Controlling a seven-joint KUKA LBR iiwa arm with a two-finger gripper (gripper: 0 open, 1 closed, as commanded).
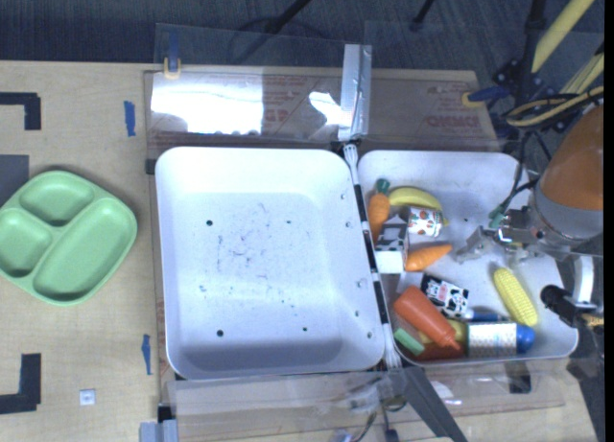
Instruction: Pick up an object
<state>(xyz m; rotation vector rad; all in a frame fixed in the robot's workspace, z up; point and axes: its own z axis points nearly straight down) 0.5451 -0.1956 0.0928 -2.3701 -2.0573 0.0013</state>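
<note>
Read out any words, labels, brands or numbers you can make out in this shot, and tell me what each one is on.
None can be read for certain.
Red lettering on the cardboard panel behind the right bin: too blurred to read.
Fainter red print behind the clear sheet at the back of the left bin: washed out by glare.
Label on the small can: too small.
Black and white packet: too small.
White label on the blue-capped tube: illegible.

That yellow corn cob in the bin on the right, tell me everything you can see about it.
The corn cob looks like a plastic toy: bright yellow, with rows of small kernel bumps and rounded, tapering ends. It lies flat on the floor of the right bin, slanted, its upper end toward the bin's middle and its lower end toward the near right corner. That lower end sits right by the blue-capped white bottle; whether they touch is unclear. Nothing grips it.
</note>
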